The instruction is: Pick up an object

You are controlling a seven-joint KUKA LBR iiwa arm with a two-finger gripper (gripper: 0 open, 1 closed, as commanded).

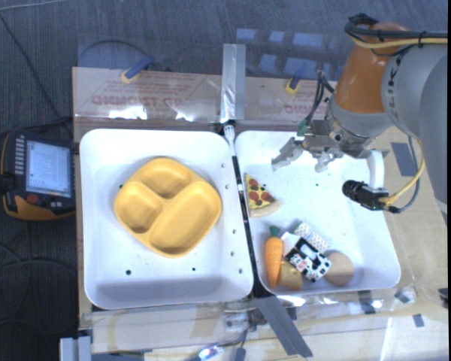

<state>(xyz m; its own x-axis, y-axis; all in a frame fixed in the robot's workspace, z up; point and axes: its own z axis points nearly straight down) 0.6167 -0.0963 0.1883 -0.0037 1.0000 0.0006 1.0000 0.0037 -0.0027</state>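
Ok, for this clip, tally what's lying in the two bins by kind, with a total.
Yellow divided plate, left bin: 1
Pizza slice toy, right bin: 1
Carrot toy: 1
Black-and-white patterned block: 1
Tan rounded pieces: 2, partly hidden in the pile, so the count is uncertain
Total: 6

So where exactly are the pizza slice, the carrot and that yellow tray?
pizza slice (258, 195): camera view, on its topped middle.
carrot (273, 256): camera view, on its orange body.
yellow tray (167, 205): camera view, on the divider between its compartments.
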